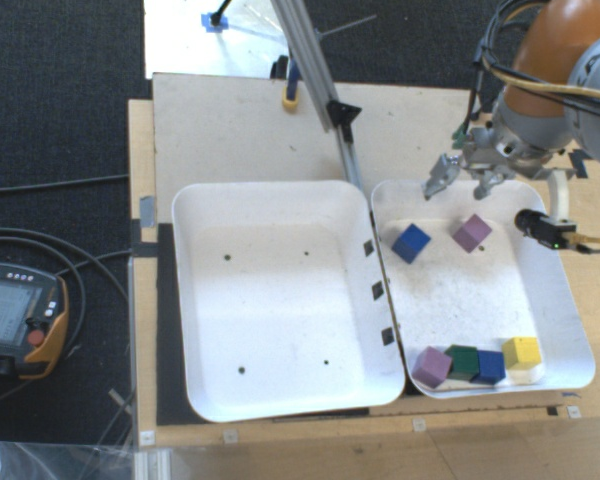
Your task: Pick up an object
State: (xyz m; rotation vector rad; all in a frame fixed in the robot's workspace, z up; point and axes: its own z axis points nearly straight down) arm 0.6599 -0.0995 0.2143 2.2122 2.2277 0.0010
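Your pick is not made yet. The hand (462,179) hangs above the far rim of the right bin (560,298), its two fingers spread apart with nothing between them, so you hold no object at this point. By my judgement the whole of the grasp is left: choose a block, come down over it, close, and lift.

The nearest candidates are two loose blocks in the far part of the right bin. The blue cube (411,242) lies to the left, near the wall shared with the other bin, turned cornerwise to the bin sides. The pale purple cube (472,233) lies just to the right of it, apart from it, and almost under the hand. Either stands free of neighbours, so your fingers should have room on both sides.

Along the near wall of the same bin a row of blocks sits packed together: a purple block (432,365), a green block (463,360), a small blue block (490,367) and a yellow block (522,352). These touch or nearly touch, which would likely make them harder to take singly.

The left bin (210,218) holds no blocks that you can pick.
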